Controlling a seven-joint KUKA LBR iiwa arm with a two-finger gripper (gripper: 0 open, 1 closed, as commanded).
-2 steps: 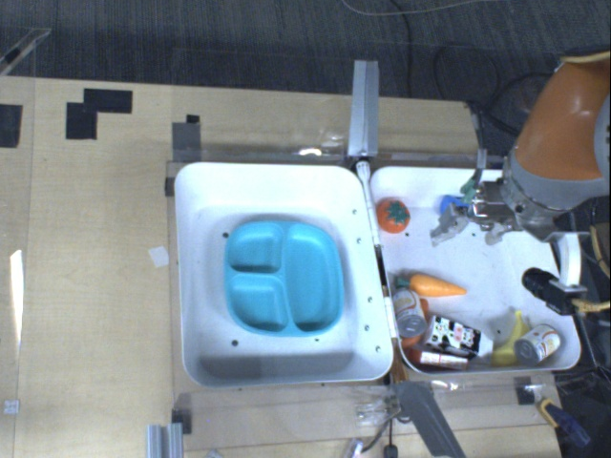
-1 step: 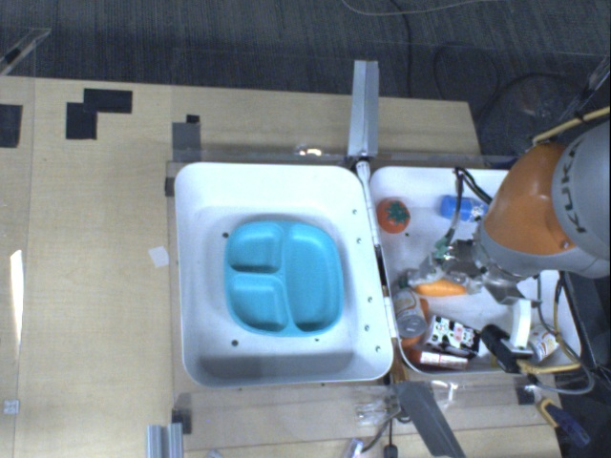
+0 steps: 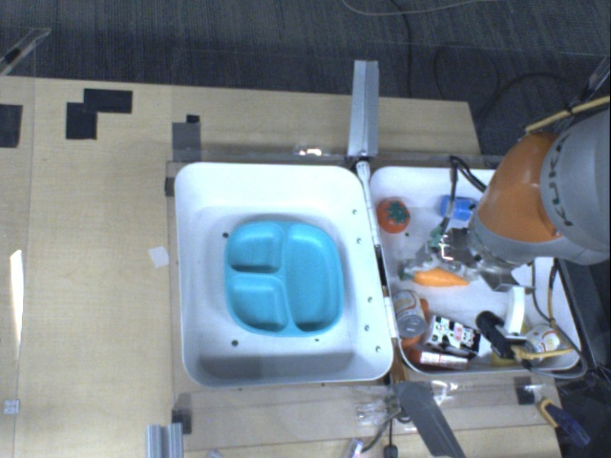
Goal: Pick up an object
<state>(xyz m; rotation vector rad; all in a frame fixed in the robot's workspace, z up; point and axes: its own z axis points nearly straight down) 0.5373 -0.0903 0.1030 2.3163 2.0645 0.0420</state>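
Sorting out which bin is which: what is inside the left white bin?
The left white bin holds a blue divided tray, lying flat at its middle. Whatever lies beneath the tray is covered. The loose items sit in the right bin, partly under the arm.

You're looking at a robotics lab: a plywood bench (image 3: 86,284) on dark carpet (image 3: 191,8), two white bins (image 3: 191,284) clamped to metal rails (image 3: 364,103) at centre, a loose cable (image 3: 449,3) upper right (black tape marks (image 3: 95,111) upper left).
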